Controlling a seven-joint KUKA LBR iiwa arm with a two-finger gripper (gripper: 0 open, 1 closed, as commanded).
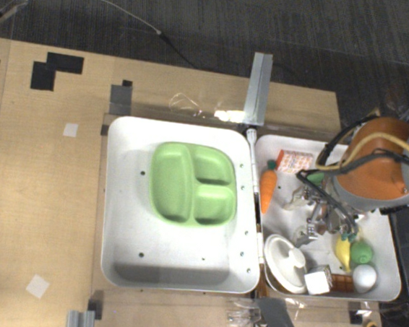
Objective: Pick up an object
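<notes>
The right bin holds several small objects. An orange carrot lies along its left wall, with a red and white box behind it. A white round bowl and a white cube sit at the front. A yellow banana-like piece, a green ball, a silvery ball and a brown item are at the front right. My gripper hangs low over the middle of this bin, just behind the bowl and left of the yellow piece. Nothing shows in its grasp.
The left bin holds a green divided plate. The arm's orange band and cables cover the right bin's back right part. A metal post stands behind the wall between the bins.
</notes>
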